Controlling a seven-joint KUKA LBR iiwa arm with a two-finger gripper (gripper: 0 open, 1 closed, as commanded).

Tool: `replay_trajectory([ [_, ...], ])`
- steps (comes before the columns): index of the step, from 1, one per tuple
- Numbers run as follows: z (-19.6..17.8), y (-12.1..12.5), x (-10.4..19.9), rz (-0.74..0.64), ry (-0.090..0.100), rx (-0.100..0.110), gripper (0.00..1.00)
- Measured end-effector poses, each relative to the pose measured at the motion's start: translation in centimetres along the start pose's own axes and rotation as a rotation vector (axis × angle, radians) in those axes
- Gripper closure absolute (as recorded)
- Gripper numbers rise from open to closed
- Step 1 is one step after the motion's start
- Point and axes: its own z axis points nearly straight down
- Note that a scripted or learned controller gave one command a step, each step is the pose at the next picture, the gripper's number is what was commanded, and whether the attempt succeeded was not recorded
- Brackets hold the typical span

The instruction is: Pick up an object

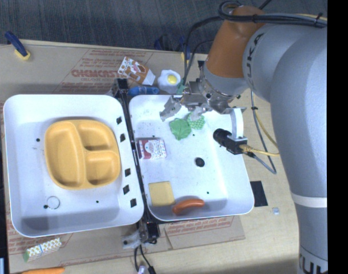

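Gripper, upper centre of frame, fingers spread open over green object, nothing held: centre before closing.

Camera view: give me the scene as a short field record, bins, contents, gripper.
left bin: yellow divided tray
right bin: green item, red-and-white packet, tan block, orange sausage-shaped item
gripper: over the right bin's far end, just above the green item
grasp: nothing visibly between the fingers
outside bins: egg-like item, small printed carton
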Motion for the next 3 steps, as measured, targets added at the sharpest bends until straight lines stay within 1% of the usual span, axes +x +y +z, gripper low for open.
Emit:
replay_trajectory([
  [1, 11.7, -2.1, 0.1, 0.063, 0.0, -0.007, 0.0],
  [2, 11.6, -5.5, -0.3, 0.291, 0.004, -0.013, 0.0],
  [3, 10.6, -5.5, -0.2, 0.285, 0.004, -0.011, 1.0],
])
